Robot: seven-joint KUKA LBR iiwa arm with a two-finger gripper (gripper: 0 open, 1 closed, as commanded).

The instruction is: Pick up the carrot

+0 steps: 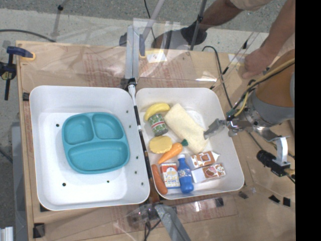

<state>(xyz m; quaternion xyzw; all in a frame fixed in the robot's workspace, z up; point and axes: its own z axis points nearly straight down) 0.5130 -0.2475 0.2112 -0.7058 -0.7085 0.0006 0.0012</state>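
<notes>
Orange carrot [171,152] sits wedged among toys at gripper's [212,129] 8 o'clock; finger state unclear, likely grabbing a neighbour.

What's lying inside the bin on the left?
A teal divided plate sits in the left bin, its compartments showing nothing. Whatever lies beneath the plate is covered.

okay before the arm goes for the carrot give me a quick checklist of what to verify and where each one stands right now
1. Carrot in view in the right bin: ok.
2. Carrot's top face uncovered: ok.
3. Room around carrot: not ok; yellow round piece, blue bottle and cream roll crowd it.
4. End effector above the carrot: not ok; it sits right of it, by the roll.
5. End effector open: cannot tell.
6. Blue plate away from the path, in the left bin: ok.
</notes>
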